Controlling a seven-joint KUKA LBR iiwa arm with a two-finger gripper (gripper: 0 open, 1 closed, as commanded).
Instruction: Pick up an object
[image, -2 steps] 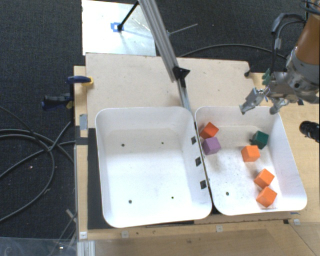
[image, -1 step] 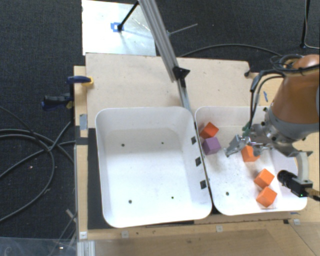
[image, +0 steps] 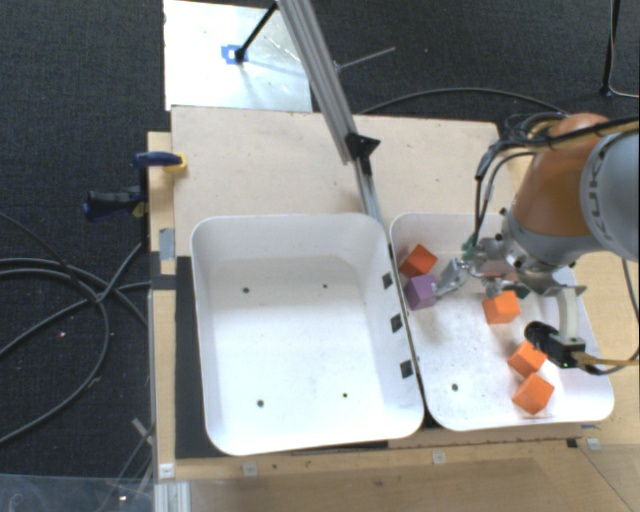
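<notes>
Over the right bin (image: 590, 405), the claw (image: 450, 279) hangs low beside a purple block (image: 421, 291).

Whether the claw is released or clenched cannot be told at this slant; no block is visibly between its tips. The purple block lies near the bin's left wall, with an orange block (image: 418, 261) just above it. Another orange block (image: 501, 307) sits below the wrist, and two more (image: 527, 358) (image: 533, 393) lie near the bin's lower right. The left bin (image: 205, 330) shares the counter (image: 270, 165).

Wooden bench (image: 280, 160) bears two white bins (image: 300, 240) (side by side)
</notes>
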